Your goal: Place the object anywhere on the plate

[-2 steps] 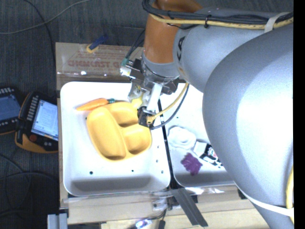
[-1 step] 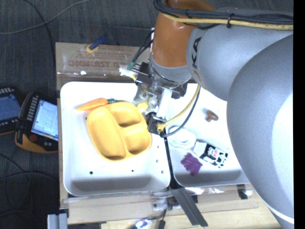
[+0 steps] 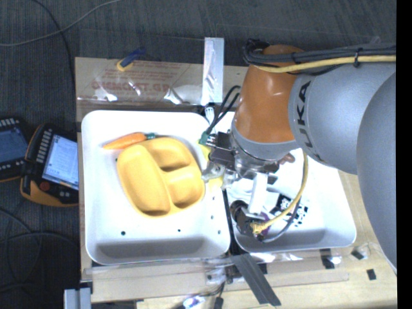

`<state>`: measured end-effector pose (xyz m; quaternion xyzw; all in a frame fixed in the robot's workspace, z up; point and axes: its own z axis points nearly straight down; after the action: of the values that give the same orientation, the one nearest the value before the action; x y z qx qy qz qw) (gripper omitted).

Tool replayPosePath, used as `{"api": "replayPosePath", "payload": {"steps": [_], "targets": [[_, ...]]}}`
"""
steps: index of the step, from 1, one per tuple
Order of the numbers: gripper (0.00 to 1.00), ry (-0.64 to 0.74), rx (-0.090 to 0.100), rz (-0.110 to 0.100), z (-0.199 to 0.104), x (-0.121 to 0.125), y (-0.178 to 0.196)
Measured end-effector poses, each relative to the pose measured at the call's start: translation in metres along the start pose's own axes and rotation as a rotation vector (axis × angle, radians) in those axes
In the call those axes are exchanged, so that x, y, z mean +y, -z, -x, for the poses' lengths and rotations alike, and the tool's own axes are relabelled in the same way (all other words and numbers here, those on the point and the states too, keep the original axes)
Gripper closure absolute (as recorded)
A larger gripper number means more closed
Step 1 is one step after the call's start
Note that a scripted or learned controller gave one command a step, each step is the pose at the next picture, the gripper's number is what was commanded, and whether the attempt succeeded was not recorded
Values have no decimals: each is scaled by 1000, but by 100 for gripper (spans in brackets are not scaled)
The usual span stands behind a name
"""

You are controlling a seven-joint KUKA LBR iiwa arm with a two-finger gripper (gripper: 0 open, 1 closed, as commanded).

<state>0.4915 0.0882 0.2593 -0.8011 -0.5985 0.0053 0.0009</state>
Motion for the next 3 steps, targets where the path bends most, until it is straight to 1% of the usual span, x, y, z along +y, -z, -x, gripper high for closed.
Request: {"api": "replayPosePath", "payload": {"steps": [1, 2, 3], "targets": [[100, -138, 0, 3, -10, -10, 64], [100, -56, -2, 3, -57, 35, 46], [100, 44, -2, 4, -31, 3, 58]]}}
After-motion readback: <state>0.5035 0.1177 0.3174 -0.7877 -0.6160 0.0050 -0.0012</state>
